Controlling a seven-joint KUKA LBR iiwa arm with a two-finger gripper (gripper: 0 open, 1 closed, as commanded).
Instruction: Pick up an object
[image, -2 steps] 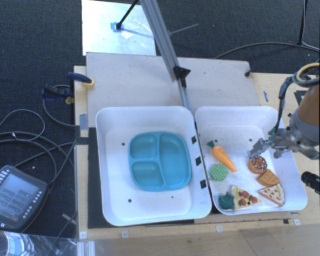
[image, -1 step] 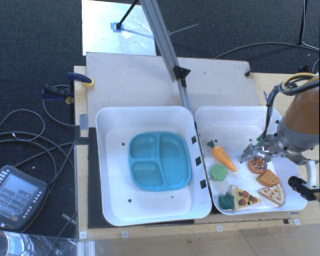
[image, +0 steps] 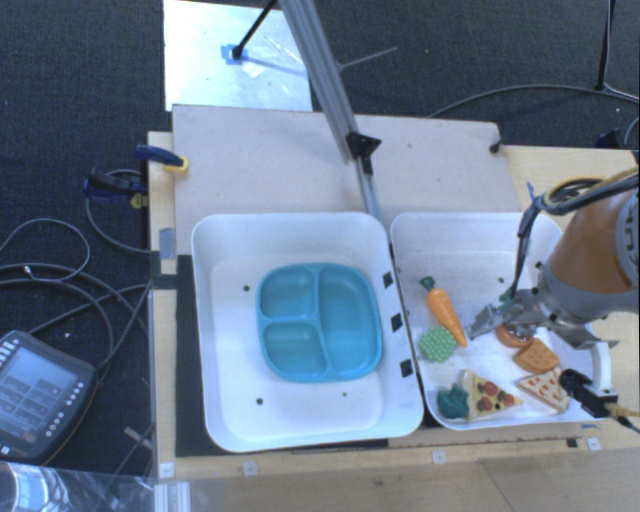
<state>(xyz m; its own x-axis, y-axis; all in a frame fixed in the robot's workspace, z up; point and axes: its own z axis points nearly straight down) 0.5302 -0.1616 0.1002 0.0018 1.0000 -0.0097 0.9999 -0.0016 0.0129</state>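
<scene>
Toys crowd the near end of the right bin (image: 470, 235): a pizza slice (image: 487, 394) with red dots lies against the front wall, a dark green piece (image: 452, 402) touches its left end, and a toast-coloured triangular wedge (image: 545, 388) lies to its right. Just behind that wedge is an orange biscuit-like piece (image: 537, 355), and behind that a reddish-orange round piece (image: 513, 335), partly hidden by the gripper (image: 503, 318). The gripper is down in the bin directly over this round piece, its metal fingers low among the toys, one reaching out to the left. Whether the jaws are parted or closed cannot be told from this slant, and nothing is seen clearly between them. A green round textured toy (image: 437, 344) lies left of the gripper, touching the lower end of a carrot (image: 444, 312) that slants up toward its green top. The arm (image: 590, 260), orange and grey, comes in from the right above the bin's edge. In the left bin (image: 225, 250) lies a blue divided plate (image: 320, 322) with three compartments.
</scene>
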